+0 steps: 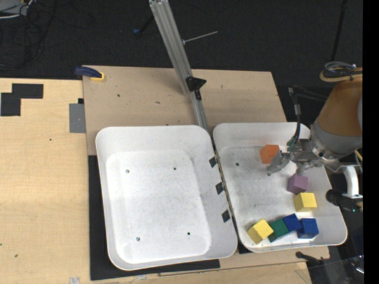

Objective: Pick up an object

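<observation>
In the right bin [249, 152] lie an orange block [269, 154], a purple block [298, 184] and a yellow block [305, 201]. Along the bin's near edge sit another yellow block [260, 231], a green block [278, 229] and two blue blocks [300, 225]. My gripper [285, 161] hangs over the right bin, just right of the orange block and up-left of the purple one. Its fingers are spread and nothing sits between them.
The left bin [118, 152] stands beside the right one, joined by black clips [218, 187]. A slanted aluminium rail [176, 55] rises behind the bins. The arm's orange band [342, 108] and grey wrist fill the right side.
</observation>
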`<state>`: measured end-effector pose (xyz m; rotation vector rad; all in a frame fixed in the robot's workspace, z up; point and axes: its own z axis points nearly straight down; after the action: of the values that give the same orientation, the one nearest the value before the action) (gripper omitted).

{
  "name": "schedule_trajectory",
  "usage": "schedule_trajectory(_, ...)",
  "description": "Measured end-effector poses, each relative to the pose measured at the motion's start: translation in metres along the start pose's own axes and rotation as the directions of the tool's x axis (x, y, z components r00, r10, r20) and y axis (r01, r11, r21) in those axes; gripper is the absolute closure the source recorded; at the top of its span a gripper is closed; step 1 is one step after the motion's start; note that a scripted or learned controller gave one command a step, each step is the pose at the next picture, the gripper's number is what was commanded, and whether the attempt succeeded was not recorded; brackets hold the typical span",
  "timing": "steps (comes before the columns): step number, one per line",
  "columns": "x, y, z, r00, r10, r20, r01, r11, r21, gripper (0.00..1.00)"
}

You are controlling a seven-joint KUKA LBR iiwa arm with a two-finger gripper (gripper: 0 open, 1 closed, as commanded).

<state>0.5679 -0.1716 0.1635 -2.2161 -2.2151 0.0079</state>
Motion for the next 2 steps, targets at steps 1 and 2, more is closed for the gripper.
schedule_trajectory(1,0.0010,-0.0012,0.0635,1.000,-0.001,0.000,0.001,1.000,-0.003,0.00)
schedule_trajectory(2,0.0007,-0.0008,0.0716,1.000,0.003,0.001,-0.003,1.000,-0.007,0.00)
